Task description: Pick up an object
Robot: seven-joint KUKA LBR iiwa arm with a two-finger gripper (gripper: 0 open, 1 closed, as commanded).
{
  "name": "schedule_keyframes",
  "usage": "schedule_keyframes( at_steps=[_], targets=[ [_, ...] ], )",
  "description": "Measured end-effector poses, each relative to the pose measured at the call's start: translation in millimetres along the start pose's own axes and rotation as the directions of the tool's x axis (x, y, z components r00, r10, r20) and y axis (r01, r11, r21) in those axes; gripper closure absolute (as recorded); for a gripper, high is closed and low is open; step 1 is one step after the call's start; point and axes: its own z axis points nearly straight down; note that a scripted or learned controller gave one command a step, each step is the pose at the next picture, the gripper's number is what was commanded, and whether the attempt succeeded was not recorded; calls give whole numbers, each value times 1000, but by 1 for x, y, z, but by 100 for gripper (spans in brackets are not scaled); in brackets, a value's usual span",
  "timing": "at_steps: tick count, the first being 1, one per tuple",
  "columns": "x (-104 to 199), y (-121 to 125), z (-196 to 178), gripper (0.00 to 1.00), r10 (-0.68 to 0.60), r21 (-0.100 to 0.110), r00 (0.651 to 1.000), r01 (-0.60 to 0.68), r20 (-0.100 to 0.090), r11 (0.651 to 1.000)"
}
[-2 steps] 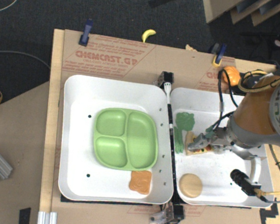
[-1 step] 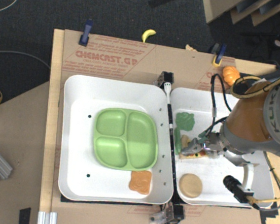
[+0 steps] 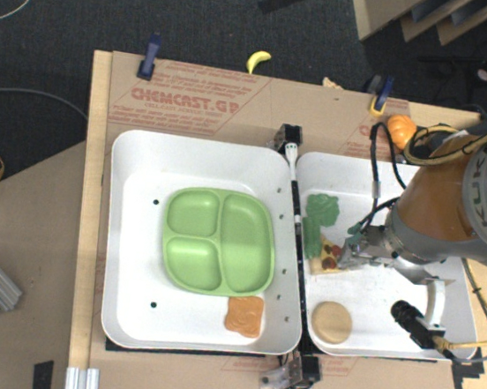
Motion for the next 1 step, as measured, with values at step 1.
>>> schedule_keyframes(
  at_steps=[1],
  targets=[
    [63,21,-89,100,-8,5,1000,8,-1,1000]
  ],
)
